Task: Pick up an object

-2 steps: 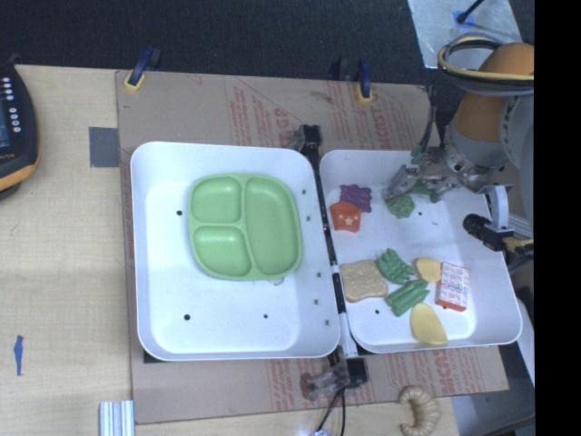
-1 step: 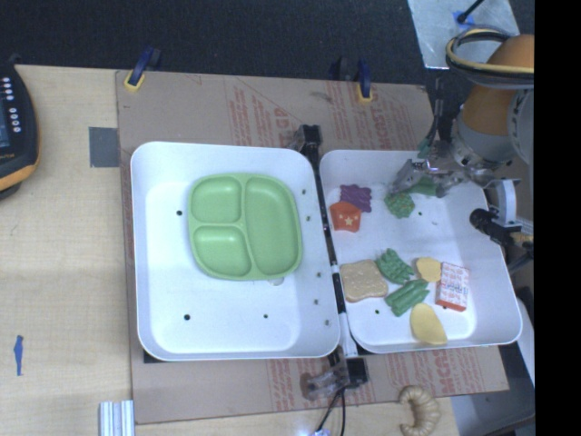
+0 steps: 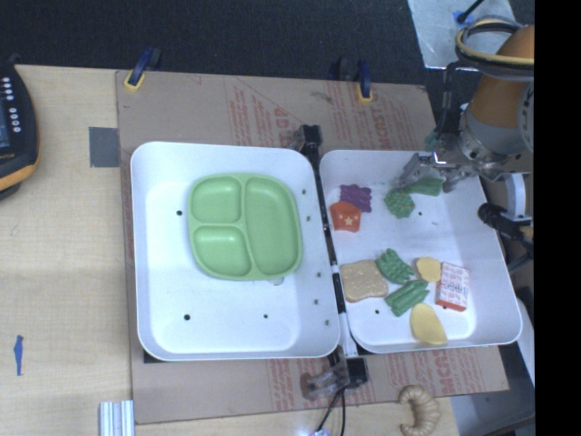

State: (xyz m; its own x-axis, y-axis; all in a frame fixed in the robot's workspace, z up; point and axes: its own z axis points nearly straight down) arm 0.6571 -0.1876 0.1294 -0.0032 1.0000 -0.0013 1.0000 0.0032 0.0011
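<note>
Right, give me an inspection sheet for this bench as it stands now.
Surface: cardboard sheet clamped on a wooden bench, bearing a left bin and a right bin.
Job's things: in the right bin, purple piece, orange-red piece, green lump, toast, two green pods, yellow pieces, red-and-white packet.
Clutter: green divided plate in the left bin.
Gripper: gripper low over the right bin's far edge, near a green item; grasp cannot be told.
Cables: black cable at the near edge.
Surroundings: handheld controller at left, blue clamps at the far edge.
</note>
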